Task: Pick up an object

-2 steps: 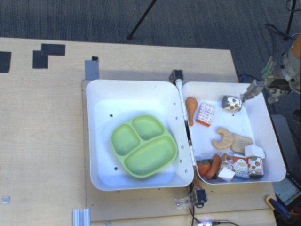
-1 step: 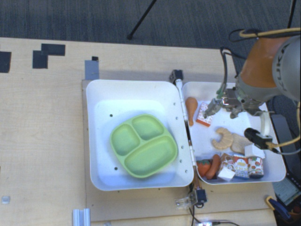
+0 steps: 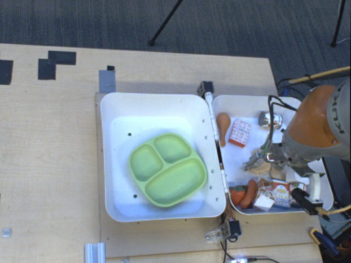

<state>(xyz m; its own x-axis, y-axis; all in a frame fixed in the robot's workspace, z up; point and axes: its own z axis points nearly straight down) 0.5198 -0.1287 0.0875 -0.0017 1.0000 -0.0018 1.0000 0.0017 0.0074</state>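
My gripper [image 3: 260, 161] is low inside the right bin [image 3: 237, 160], hanging from the grey arm with the orange band [image 3: 310, 124]. It is over a small greyish item that I cannot make out. An orange carrot-shaped piece [image 3: 222, 123] and a red and white box [image 3: 239, 133] lie at the bin's far left. A small silver object [image 3: 265, 119] sits behind the gripper. Along the near wall lie a red sausage [image 3: 250, 192], a red and green piece [image 3: 237, 194], a white cube [image 3: 263, 203] and a printed carton [image 3: 280, 193].
The left bin [image 3: 118, 147] holds a green divided plate [image 3: 168, 169]. A raised wall [image 3: 216, 147] separates the two bins. Cables and clamps [image 3: 227, 230] sit on the wooden bench at the near edge.
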